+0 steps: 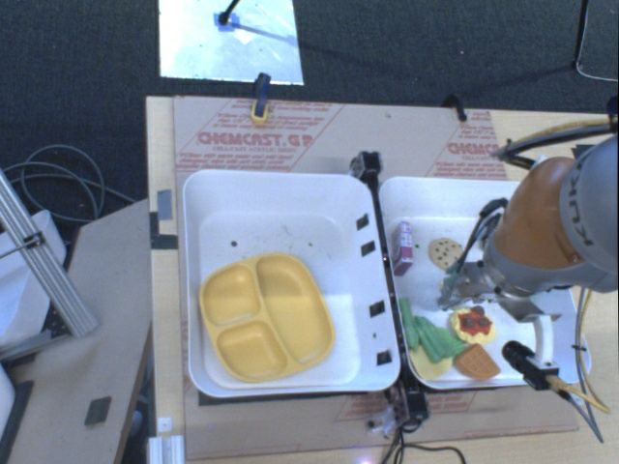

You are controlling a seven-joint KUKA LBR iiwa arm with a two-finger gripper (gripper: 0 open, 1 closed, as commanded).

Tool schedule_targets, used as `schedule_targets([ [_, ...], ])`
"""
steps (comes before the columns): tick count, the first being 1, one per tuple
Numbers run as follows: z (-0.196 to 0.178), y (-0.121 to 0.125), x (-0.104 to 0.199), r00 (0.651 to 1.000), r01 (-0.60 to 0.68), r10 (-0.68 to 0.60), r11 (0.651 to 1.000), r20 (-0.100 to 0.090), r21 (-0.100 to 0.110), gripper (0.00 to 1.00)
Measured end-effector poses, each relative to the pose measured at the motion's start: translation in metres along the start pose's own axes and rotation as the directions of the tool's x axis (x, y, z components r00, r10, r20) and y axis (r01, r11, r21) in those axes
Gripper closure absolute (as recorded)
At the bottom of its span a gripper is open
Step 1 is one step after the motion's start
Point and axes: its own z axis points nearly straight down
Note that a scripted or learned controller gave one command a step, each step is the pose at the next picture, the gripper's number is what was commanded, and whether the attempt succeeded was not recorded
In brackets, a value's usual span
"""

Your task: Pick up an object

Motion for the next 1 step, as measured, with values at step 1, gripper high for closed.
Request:
schedule_targets([
  [1, -0.0932, -0.0255, 0.0674, 1.000, 0.011, -0.011, 1.000, -0.005, 0.001, 1.00],
])
